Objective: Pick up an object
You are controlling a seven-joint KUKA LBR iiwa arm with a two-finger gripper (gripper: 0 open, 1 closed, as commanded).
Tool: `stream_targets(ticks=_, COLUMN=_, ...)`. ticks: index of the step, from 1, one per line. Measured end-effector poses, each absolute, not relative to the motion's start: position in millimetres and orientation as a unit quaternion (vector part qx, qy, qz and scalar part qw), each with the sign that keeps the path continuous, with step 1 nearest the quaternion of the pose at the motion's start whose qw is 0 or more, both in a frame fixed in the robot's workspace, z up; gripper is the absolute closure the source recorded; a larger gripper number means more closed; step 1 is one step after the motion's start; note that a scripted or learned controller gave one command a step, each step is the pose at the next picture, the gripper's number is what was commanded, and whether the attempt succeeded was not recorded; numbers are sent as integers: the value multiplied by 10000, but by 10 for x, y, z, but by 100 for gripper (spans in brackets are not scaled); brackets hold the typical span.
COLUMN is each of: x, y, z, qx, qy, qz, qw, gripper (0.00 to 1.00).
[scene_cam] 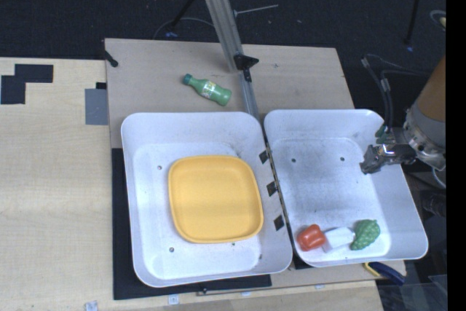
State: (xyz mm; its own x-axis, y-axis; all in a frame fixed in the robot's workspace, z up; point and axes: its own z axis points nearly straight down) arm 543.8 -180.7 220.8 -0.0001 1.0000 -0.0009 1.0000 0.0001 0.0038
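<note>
"Looking down at the bench, what do you see?"

"Two white bins sit side by side. The left bin (138, 156) has a yellow plate (215, 198) lying flat in the middle of it. The right bin (320, 164) has three small things in its near corner."

"What are they?"

"A red pepper (311, 237), a small white thing (338, 238) and a green leafy toy (365, 233). They sit in a row, close together. The white one is in the middle and looks like it touches the other two."

"Where is the robot's hand?"

"The gripper (373, 160) is at the right side of the right bin, just over its right wall. It hangs well apart from the three toys, farther back than they are. Nothing is in it."

"Is it open or closed?"

"I cannot tell. It is dark and small from here."

"And the arm?"

"The arm (433, 109) comes in from the right. I can see its orange band near the edge."

"Anything outside the bins?"

"Yes. A little green bottle (207, 89) lies on its side on the bench, behind the left bin. A grey metal bar (226, 18) leans up from the far side, between the two bins."
</note>
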Motion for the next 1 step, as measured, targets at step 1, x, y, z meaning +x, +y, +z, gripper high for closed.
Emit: stream_targets(ticks=1, x=5441, y=-1813, z=2507, qx=7074, qy=7069, qz=5, qw=9, gripper=100)
